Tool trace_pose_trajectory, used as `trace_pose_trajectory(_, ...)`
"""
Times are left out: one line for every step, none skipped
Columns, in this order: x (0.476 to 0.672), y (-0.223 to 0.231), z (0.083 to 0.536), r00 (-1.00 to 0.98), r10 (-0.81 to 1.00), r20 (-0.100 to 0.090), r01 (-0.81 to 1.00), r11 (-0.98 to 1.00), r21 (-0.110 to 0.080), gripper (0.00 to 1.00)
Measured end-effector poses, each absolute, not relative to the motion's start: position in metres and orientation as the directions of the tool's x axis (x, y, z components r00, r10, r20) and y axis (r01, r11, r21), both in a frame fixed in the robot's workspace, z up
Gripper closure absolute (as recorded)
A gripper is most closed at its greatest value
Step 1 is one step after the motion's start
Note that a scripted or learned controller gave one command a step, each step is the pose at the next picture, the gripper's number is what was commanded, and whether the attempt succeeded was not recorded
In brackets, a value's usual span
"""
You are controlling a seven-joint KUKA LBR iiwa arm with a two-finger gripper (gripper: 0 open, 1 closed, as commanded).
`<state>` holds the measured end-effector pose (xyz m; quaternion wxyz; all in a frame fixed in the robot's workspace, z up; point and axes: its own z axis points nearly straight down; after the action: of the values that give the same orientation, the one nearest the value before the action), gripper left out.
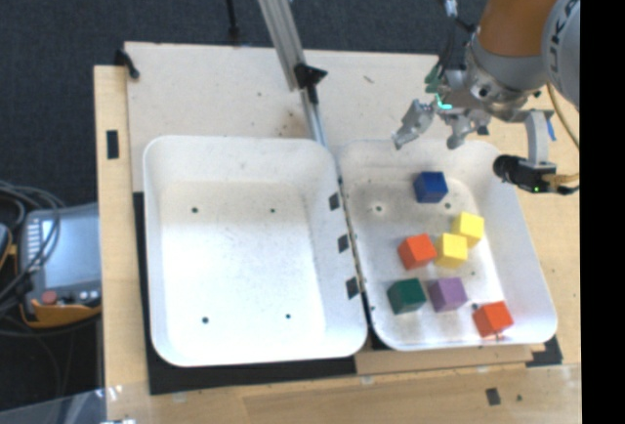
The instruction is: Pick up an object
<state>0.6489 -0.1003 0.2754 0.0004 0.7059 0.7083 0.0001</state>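
Several small cubes lie in the right bin (518,246): a blue cube (430,186) at the back, two yellow cubes (470,226) (453,248), an orange cube (417,251), a green cube (406,295), a purple cube (447,293) and a red-orange cube (492,318) at the front right. My gripper (435,131) hangs above the bin's far edge, just behind and above the blue cube. Its two fingers are spread apart with nothing between them.
The left bin (244,251) sits beside the right one, with a row of black clips along the shared rim. A slanted aluminium post (278,12) rises behind the bins. A black sensor (527,173) juts over the right bin's far right rim.
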Motion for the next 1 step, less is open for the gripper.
trace_pose_trajectory(0.6415, -0.1052, 0.2301, 0.002, 1.0, -0.002, 1.0, -0.002, -0.004, 0.0)
